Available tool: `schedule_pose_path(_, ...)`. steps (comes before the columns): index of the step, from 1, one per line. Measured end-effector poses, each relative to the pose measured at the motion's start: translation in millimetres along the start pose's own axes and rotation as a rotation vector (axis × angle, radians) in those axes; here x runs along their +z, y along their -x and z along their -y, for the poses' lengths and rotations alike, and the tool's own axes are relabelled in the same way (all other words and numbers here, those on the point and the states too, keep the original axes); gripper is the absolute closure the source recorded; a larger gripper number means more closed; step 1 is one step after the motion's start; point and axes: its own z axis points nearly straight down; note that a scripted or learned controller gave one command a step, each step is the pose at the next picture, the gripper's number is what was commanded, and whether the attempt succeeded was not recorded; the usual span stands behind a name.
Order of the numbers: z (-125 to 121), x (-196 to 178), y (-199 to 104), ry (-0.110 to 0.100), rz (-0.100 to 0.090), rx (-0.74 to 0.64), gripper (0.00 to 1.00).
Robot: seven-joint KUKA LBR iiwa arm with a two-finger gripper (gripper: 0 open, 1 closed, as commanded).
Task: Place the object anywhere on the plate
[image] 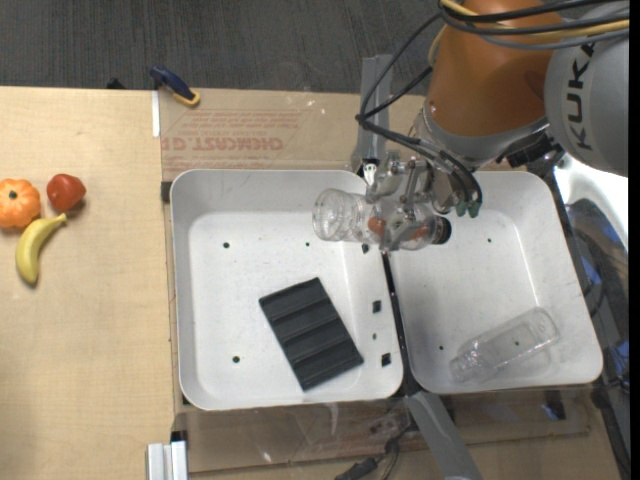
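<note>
A clear glass jar (pixel 338 215) lies on its side in the air above the seam between the two bins, its mouth pointing left. My gripper (pixel 385 223) is shut on its right end, with the orange-banded wrist directly above and to the right. The plate is a dark ridged rectangular slab (pixel 310 333) lying flat and skewed in the left bin (pixel 182 268), below and slightly left of the jar. The jar hangs over the left bin's upper right corner, apart from the plate.
A clear plastic bottle (pixel 505 345) lies in the lower part of the right bin (pixel 500 258). An orange (pixel 17 204), a red apple (pixel 66 192) and a banana (pixel 35 248) sit on the bench far left. A blue clamp (pixel 173 84) rests behind the cardboard (pixel 240 133).
</note>
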Motion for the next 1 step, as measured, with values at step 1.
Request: schedule_pose_path(1,-11.0,-14.8,-40.8,0.001,-0.001,-0.25,1.0)
